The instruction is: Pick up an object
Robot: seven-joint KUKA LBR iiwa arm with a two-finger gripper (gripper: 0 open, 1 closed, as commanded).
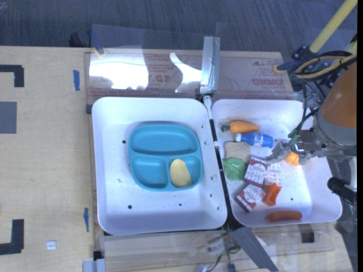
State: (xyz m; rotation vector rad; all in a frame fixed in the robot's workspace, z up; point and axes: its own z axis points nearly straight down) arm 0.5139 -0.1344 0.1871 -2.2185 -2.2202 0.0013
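The bench (pixel 39 169) is the biggest thing here, pale wood running off the left edge. On it sit the two white bins. The left bin (pixel 113 197) holds a blue divided tray (pixel 153 143), and a yellow potato-shaped lump (pixel 180 173) lies in the tray's lower right compartment. The right bin (pixel 323 205) carries the clutter, and its right rim is partly covered by my own arm (pixel 343 109), whose grey body and orange band are cut off by the frame.

My pincer (pixel 282 151) hangs low over the middle of the right bin; its fingers are small and dark against the clutter, and I cannot tell whether they are parted or gripping anything. Just beside it, to the right, is a small orange piece (pixel 292 158), half hidden by my wrist hardware.

Under and left of the pincer lie a plastic bottle with a blue cap (pixel 253 140), a toy carrot (pixel 241 127) above it, a tan slice (pixel 237 151), a green piece (pixel 233 168), two red-and-white packets (pixel 256 173) (pixel 250 196), an orange-red piece (pixel 272 193) and a red sausage (pixel 284 215) near the lower rim.
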